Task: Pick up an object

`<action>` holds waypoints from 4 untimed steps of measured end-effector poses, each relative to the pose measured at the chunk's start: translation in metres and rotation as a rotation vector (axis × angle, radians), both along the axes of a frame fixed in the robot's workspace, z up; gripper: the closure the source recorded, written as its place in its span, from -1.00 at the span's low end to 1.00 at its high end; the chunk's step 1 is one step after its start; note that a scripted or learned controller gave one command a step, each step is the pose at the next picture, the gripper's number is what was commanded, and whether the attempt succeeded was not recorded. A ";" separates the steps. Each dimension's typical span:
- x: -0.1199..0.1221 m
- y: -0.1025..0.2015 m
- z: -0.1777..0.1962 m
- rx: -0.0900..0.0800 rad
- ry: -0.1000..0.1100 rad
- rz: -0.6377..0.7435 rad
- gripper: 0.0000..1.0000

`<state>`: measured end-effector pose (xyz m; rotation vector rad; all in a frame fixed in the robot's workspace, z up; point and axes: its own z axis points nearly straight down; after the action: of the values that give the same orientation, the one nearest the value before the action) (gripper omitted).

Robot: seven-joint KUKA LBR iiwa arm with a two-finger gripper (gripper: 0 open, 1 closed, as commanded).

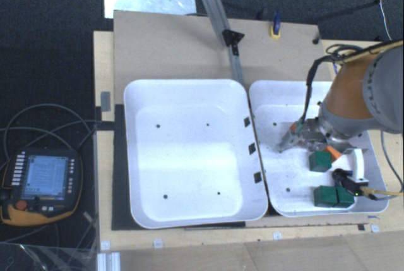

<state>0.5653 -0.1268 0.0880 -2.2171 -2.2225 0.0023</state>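
Observation:
My gripper (pixel 289 139) is low in the right bin (pixel 273 113), near the middle of its floor, with the arm (pixel 360 96) reaching in from the right. A green block (pixel 319 161) lies just right of the gripper, partly under the wrist. A small orange piece (pixel 333 152) sits beside that block. A second, larger green block (pixel 333 196) rests near the bin's front right corner. Nothing shows between the gripper's tips.
The left bin (pixel 189 150) sits against the right one, joined by dark clips (pixel 251 148). A slanted metal pole (pixel 214 4) rises behind the bins. A teach pendant (pixel 41 184) with cables lies on the floor at the left.

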 end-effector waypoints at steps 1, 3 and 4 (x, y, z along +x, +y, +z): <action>0.002 0.000 0.013 0.000 -0.006 0.002 1.00; 0.009 -0.006 0.122 -0.003 -0.012 0.002 1.00; 0.010 -0.006 0.132 -0.001 -0.007 0.002 1.00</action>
<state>0.5750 -0.1330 0.2202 -2.2191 -2.2285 -0.0035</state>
